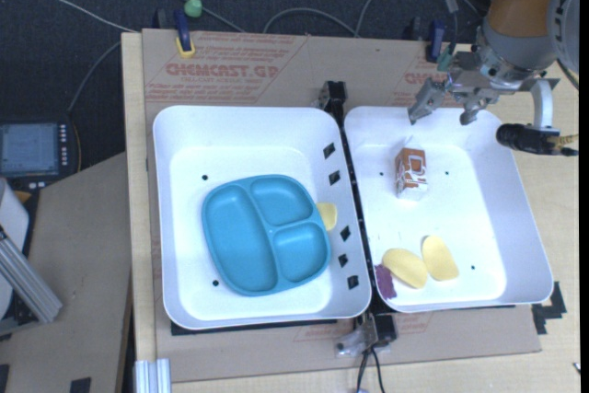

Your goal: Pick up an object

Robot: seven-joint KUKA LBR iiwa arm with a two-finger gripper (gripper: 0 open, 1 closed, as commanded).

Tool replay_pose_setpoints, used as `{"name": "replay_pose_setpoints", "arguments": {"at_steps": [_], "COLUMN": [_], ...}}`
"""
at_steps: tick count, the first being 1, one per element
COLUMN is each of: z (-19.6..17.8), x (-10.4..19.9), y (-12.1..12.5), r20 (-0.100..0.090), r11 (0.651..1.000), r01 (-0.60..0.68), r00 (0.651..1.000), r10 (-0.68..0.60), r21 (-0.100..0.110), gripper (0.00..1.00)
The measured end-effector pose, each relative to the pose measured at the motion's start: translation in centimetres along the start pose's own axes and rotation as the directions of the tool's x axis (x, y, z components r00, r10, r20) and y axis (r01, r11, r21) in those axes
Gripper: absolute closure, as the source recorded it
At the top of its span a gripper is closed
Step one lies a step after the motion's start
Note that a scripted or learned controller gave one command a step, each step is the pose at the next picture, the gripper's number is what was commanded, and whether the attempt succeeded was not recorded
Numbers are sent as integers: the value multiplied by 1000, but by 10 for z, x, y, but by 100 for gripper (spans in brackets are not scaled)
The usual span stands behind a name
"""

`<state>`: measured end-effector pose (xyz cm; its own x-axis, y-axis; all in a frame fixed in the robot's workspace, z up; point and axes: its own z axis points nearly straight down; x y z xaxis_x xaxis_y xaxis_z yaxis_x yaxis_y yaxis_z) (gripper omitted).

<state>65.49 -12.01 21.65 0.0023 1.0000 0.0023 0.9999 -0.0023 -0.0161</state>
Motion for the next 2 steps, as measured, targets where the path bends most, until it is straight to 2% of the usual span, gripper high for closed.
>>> {"name": "replay_pose_setpoints", "arguments": {"at_steps": [1, 2], "z": [-9, 52], "x": [0, 5], "y": [3, 6], "r20": [2, 1], "r11": [1000, 1000], "r01": [3, 4], "r00": [1000, 1000], "r10": [-3, -4], "r21": [-15, -11], "gripper": [0, 0]}}
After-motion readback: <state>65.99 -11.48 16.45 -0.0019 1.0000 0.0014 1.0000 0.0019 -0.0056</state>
